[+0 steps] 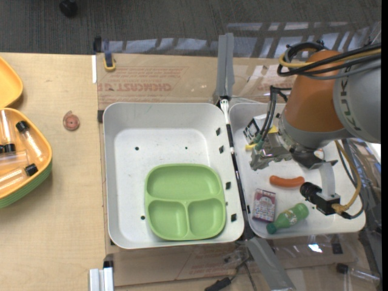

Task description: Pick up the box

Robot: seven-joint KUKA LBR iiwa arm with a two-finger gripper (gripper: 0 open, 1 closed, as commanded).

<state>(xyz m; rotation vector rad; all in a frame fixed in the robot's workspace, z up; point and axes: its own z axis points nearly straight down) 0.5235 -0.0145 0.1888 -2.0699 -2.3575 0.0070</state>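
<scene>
The box (264,205) is small, pink and red with a printed face. It lies flat near the front of the right bin (242,117). My gripper (262,157) hangs over the middle of that bin, behind the box and apart from it, under the orange wrist band. Nothing shows in its grasp.
An orange sausage-shaped toy (287,180) lies between gripper and box. A green bottle (288,217) rests just right of the box at the front wall. The left bin (121,162) holds a green divided plate (185,208). Yellow trays (18,156) with tubes sit at the far left.
</scene>
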